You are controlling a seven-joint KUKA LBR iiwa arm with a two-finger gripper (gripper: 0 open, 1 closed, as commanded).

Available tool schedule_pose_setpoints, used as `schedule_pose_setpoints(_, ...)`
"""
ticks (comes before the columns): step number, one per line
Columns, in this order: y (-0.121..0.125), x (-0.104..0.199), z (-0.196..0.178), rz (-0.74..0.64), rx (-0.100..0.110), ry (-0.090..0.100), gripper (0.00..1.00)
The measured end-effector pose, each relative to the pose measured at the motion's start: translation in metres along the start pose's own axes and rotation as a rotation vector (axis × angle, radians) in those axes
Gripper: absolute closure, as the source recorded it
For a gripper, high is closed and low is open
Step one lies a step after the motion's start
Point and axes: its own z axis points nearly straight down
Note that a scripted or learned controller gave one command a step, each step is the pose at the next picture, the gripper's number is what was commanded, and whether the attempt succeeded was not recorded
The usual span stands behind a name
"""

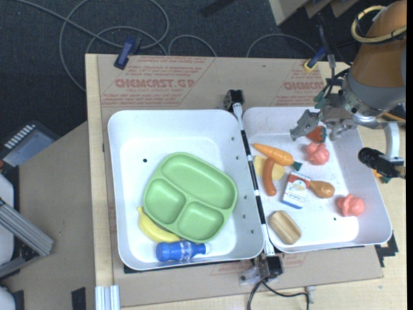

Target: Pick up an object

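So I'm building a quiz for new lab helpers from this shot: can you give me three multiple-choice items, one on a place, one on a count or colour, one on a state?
1. Where does the green divided plate lie?
A. in the left bin
B. in the right bin
C. on the bare bench

2. How many pink lumpy toys lie in the right bin?
A. one
B. two
C. four

3. How does the blue bottle sit?
A. standing upright
B. lying on its side
C. held in the claw

Answers:
1. A, the plate rests inside the left bin, partly over a banana.
2. B, one pink toy lies just below the claw, the other near the bin's right side.
3. B, the bottle lies flat along the left bin's near edge.
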Motion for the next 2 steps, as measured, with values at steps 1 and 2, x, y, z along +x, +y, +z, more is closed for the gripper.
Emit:
schedule_pose_setpoints(1,0.003,0.017,0.132,0.000,-0.001,-0.001,0.00)
schedule_pose_setpoints(2,0.051,0.015,0.135,0.000,-0.003,-0.001,0.00)
